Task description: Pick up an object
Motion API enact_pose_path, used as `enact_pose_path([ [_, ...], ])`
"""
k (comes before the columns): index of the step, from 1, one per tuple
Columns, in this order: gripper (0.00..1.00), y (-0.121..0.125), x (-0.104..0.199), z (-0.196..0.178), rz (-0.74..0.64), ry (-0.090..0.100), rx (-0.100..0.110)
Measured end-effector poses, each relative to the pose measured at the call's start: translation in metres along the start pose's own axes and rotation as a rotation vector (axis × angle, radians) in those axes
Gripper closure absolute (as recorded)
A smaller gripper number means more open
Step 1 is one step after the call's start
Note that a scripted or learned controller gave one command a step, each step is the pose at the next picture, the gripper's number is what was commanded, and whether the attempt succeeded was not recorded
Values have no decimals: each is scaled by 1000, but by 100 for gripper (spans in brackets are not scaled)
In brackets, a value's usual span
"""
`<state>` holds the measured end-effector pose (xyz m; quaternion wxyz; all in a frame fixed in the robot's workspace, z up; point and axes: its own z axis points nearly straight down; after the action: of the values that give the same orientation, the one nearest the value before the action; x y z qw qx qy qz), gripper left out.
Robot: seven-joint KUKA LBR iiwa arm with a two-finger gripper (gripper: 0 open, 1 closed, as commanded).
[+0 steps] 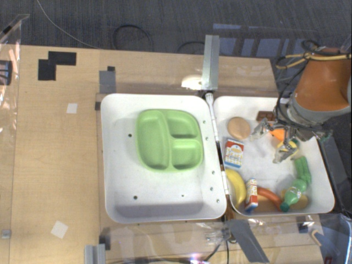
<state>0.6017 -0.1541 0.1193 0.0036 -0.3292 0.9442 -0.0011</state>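
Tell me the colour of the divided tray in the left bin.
Light green. The tray shows plainly in the camera view, against the white bin.

My bench (pixel 55 164) is light wood; dark grey carpet (pixel 137 10) runs along 12 o'clock, with 1 black cable loop (pixel 132 36) on it.

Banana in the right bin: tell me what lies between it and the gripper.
The banana lies at the right bin's lower left; the gripper hangs at upper right. Only bare bin floor between them; the small carton sits just off that line.
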Motion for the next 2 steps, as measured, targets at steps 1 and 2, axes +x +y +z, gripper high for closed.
enact_pose_path([
  [1, 0, -28, -19, 31, -2, -4, 5],
  [2, 100, -29, -23, 16, -2, -13, 12],
])
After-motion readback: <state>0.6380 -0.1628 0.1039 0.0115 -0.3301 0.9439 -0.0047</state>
